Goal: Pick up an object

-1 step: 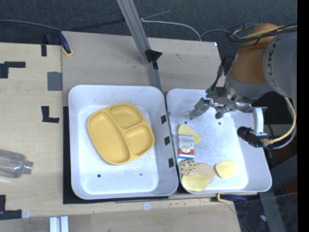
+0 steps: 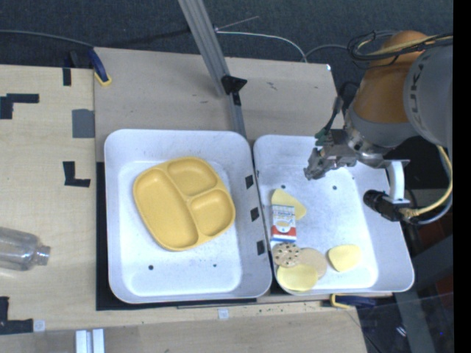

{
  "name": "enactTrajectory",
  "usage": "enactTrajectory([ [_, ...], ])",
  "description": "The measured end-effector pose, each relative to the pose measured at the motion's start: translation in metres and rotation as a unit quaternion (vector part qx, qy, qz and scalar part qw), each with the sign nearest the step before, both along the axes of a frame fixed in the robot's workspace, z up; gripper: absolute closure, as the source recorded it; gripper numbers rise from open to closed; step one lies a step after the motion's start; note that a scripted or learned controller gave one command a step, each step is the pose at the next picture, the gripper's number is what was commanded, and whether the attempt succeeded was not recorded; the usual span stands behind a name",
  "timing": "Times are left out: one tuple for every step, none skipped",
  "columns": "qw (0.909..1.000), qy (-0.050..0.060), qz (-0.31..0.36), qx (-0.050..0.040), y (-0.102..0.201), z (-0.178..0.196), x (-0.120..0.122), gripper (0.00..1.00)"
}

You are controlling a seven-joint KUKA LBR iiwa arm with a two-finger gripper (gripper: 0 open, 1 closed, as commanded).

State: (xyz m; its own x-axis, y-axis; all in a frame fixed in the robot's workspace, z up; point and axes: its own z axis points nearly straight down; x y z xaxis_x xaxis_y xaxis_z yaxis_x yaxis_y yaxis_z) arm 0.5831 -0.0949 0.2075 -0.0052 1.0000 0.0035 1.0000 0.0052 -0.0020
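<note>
The right bin (image 2: 383, 271) holds several small items along its left and front: a yellow wedge (image 2: 286, 199), a small red, white and blue carton (image 2: 284, 224), a speckled round cookie (image 2: 286, 255), a tan disc (image 2: 313, 259), a pale yellow piece (image 2: 297, 277) and another yellow lump (image 2: 344, 257). My gripper (image 2: 318, 165) hangs over the back of the right bin, above and to the right of the yellow wedge, apart from every item. Nothing shows between its fingertips.
The left bin (image 2: 121, 197) holds a yellow divided plate (image 2: 184, 201). A metal pole (image 2: 206, 31) slants in from the top to the bins' back edge. A clear plastic bottle (image 2: 22, 250) lies on the bench at far left. Cables run by the arm at right.
</note>
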Motion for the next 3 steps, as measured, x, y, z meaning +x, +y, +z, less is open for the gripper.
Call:
enactTrajectory([
  [1.0000,0.001,-0.006,-0.0010,-0.099,-0.117,-0.094,1.00],
  [1.0000,-0.004,0.000,-0.0026,-0.034,-0.117,-0.058,1.00],
  [1.0000,-0.003,-0.002,-0.0051,-0.002,-0.116,-0.030,1.00],
])
